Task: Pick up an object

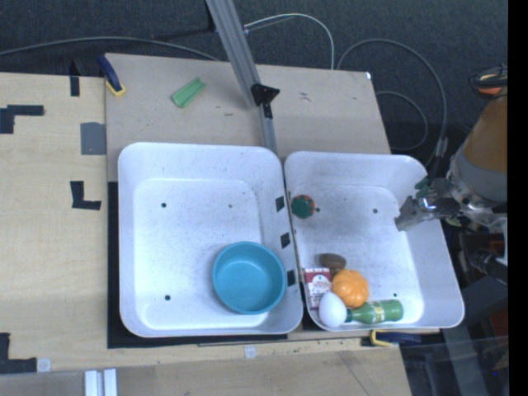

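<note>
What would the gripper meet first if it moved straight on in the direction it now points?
Probably the bare floor of the right white bin. The gripper points left and down from the bin's right wall, and the small green and red ball lies farther along. Depth is unclear.

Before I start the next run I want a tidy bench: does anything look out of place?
Mostly fine. A green block lies on the bench behind the left bin, outside both bins. The right bin's things crowd its near corner: egg, orange, green bottle lying flat. Nothing looks spilled or broken.
</note>
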`<action>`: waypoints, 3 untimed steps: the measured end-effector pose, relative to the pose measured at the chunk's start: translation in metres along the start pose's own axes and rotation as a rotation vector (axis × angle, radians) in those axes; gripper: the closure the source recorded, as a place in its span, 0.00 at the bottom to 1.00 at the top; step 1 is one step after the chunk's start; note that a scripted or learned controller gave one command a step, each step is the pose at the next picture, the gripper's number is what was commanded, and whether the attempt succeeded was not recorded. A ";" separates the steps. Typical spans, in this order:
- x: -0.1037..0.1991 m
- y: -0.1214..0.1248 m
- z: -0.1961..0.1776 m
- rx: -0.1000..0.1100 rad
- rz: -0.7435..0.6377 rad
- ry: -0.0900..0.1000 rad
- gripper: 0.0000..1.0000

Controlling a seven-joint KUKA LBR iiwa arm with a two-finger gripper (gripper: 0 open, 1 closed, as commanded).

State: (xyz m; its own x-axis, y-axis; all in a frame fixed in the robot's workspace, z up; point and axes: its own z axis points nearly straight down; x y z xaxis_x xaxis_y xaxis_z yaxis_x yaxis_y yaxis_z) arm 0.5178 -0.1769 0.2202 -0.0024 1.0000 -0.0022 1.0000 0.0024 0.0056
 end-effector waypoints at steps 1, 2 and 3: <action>0.000 0.000 0.003 0.007 0.001 0.002 1.00; 0.050 0.014 0.011 0.008 -0.004 0.004 1.00; 0.101 0.017 0.001 0.006 -0.005 0.004 1.00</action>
State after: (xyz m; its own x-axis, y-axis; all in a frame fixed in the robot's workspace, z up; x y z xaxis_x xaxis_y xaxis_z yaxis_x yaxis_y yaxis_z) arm 0.5345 -0.0754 0.2187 -0.0072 1.0000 0.0018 1.0000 0.0072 -0.0009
